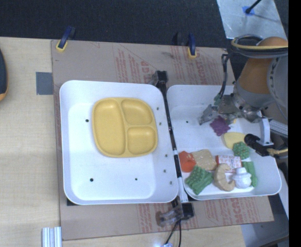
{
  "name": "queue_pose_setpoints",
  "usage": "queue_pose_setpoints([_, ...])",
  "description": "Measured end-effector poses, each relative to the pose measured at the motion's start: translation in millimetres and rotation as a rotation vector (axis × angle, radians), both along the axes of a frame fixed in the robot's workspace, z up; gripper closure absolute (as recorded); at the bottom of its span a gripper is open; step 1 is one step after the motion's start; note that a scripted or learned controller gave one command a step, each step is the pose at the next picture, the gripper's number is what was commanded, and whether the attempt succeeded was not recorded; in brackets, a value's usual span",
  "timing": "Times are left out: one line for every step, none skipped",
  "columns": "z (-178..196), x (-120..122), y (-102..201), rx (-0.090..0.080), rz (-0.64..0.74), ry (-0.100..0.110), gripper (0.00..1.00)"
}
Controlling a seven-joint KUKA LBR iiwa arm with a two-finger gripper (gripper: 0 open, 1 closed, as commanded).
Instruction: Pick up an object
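The claw (215, 115) is lowered beside the purple toy (220, 125) in the right bin (191, 99), positioned for grasping; its opening cannot be told.

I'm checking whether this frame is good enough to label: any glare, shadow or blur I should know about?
Camera view: even light, mild glare on the left bin's white floor; soft shadow beside the yellow tray; the gripper looks slightly blurred and dark above the purple item; toys in the right bin are small, edges soft.
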State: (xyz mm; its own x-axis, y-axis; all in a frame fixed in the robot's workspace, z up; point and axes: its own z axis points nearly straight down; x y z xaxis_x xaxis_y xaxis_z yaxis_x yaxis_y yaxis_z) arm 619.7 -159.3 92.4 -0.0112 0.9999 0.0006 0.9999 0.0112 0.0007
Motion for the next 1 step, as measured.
queue_pose_setpoints([-0.3, -25.5, -56.0, -0.001, -0.012, 0.006, 0.00])
